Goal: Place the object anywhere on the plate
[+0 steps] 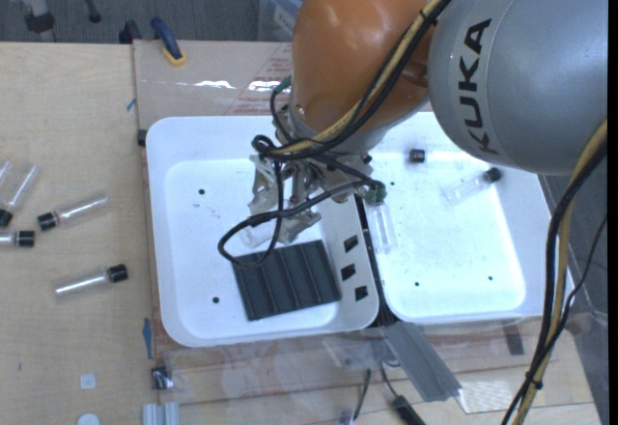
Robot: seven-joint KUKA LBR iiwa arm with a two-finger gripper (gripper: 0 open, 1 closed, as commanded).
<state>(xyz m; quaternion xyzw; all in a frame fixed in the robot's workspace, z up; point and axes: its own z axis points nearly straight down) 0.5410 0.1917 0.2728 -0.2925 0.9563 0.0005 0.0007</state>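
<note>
Wooden worktop point(68, 114) carries two shallow white bins side by side. Left bin point(183, 307) holds a dark ribbed plate point(287, 280) near its front right corner. Grey KUKA arm point(512, 56) with orange band point(352, 37) reaches in from the right and hangs over the left bin; gripper point(285, 211) sits just behind the plate's back edge, black cable looped around it. Can't tell whether the jaws are released or clenched, wrist and cable block them. Something pale and clear is just visible at the jaws, too hidden to identify. Right bin point(502, 288) has a clear vial point(470, 185) with black cap near the back, plus a small black cap point(416, 155). More capped vials point(72, 212) lie loose on the worktop, left.
</note>
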